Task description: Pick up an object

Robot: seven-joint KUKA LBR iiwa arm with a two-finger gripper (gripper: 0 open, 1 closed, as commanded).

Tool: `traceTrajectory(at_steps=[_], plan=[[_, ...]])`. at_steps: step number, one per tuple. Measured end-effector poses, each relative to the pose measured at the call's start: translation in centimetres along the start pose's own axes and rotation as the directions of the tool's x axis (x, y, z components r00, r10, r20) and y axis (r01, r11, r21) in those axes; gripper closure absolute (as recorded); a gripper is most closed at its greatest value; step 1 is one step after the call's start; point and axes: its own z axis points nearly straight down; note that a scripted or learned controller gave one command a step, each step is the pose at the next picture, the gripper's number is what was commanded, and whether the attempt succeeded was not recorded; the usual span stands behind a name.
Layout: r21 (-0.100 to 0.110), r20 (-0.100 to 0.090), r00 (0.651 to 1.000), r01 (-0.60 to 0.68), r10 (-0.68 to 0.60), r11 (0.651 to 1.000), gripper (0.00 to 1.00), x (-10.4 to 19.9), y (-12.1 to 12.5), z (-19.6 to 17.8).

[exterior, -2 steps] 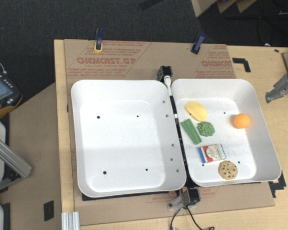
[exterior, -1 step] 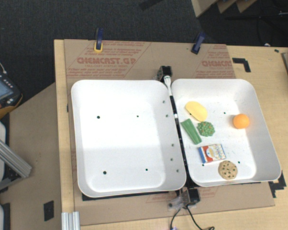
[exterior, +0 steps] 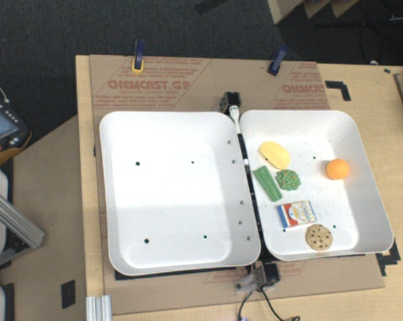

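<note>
The right bin (exterior: 362, 192) holds several small objects. A yellow lemon-like piece (exterior: 274, 154) lies near its upper left. Below it sit a green stick (exterior: 267, 182) and a green broccoli-like piece (exterior: 288, 180), close together. An orange ball (exterior: 337, 169) rests toward the right side. A small red, white and blue carton (exterior: 296, 214) lies lower down, with a round brown cookie (exterior: 318, 237) just below it near the front wall.
The left bin (exterior: 121, 199) stands beside the right one, their walls meeting along a black hinge strip (exterior: 244, 172). Both rest on a brown cardboard sheet (exterior: 188, 79) held by blue clamps (exterior: 138, 57) at the back. A cable (exterior: 258, 299) trails off the front edge.
</note>
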Motion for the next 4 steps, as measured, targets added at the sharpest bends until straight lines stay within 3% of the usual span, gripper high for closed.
traceTrajectory(at_steps=[1,2,3,4], plan=[[0.023,-0.010,1.000,-0.003,0.003,1.000,1.00,-1.7,-0.3,15.6],[0.016,-0.008,1.000,-0.002,0.002,1.000,1.00,-2.2,-0.4,25.5],[-0.002,-0.003,1.000,0.007,-0.007,1.000,1.00,3.2,0.0,18.4],[0.017,-0.009,1.000,0.005,-0.005,1.000,1.00,8.7,-0.4,27.4]])
